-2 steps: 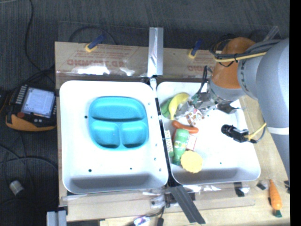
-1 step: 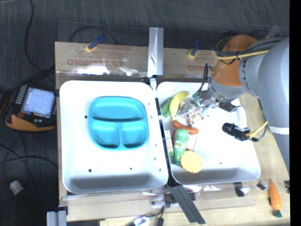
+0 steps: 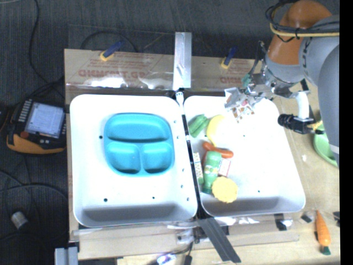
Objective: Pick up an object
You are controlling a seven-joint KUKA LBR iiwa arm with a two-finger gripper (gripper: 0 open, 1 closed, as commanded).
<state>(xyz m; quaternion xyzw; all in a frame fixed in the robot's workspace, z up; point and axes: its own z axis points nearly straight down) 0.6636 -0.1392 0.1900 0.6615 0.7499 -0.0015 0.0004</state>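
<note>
White bins sit side by side. Near the right bin's [image 3: 276, 164] left wall lie a green pepper [image 3: 197, 124], lemon [image 3: 215, 127], carrot [image 3: 218, 149], green bottle [image 3: 210, 170] and yellow disc [image 3: 224, 189]. Over its far edge hangs the gripper [image 3: 241, 105]; whether its claw is spread, I cannot tell. A blue tray [image 3: 139, 143] fills the left bin's [image 3: 88, 203] middle.

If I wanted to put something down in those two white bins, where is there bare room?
The right bin is bare across its right half, between the toy pile and its right wall. The pile, green bottle, yellow disc and carrot, crowds the divider. In the left bin, the blue tray fills the middle; a bare strip runs along the near edge.
</note>
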